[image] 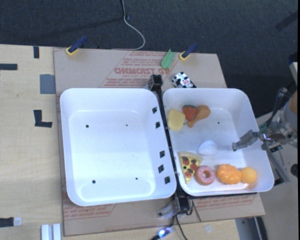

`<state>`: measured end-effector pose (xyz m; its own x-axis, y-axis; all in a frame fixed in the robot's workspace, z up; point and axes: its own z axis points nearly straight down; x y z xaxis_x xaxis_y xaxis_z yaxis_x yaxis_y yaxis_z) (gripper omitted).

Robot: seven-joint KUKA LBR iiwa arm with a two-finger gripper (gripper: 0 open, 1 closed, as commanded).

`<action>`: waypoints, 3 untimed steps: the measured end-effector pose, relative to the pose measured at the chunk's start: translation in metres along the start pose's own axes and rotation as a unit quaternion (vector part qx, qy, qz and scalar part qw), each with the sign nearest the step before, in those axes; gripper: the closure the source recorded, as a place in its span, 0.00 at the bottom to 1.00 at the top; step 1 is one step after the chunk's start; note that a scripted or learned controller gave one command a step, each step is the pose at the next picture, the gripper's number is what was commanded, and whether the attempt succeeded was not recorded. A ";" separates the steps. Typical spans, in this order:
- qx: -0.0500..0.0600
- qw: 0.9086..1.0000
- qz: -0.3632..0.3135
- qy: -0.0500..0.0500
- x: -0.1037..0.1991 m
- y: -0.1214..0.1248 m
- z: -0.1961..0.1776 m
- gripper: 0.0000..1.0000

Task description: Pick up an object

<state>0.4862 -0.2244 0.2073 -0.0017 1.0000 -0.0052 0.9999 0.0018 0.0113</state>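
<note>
Crowding the right bin (240,104): pizza slice (189,164), donut (205,175), drumstick (200,113); hand (245,141) grip unreadable.

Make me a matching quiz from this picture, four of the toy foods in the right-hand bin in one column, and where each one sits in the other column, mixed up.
Things:
1. pizza slice
2. doughnut
3. yellow wedge
4. orange ball

Places:
A. far end of the bin, against the divider
B. near right corner of the bin
C. near left corner, beside the divider
D. near edge, between the pizza and the orange lumpy toy

Pairs: 1-C, 2-D, 3-A, 4-B
</note>
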 end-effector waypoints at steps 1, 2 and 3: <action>0.007 1.000 -0.001 0.002 0.015 0.045 0.130 0.00; 0.004 1.000 -0.003 0.003 0.067 0.105 0.123 0.00; 0.004 1.000 -0.003 0.002 0.103 0.176 0.124 0.00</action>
<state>0.6635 -0.1217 0.0844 -0.0069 1.0000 -0.0004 1.0000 0.0069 0.0039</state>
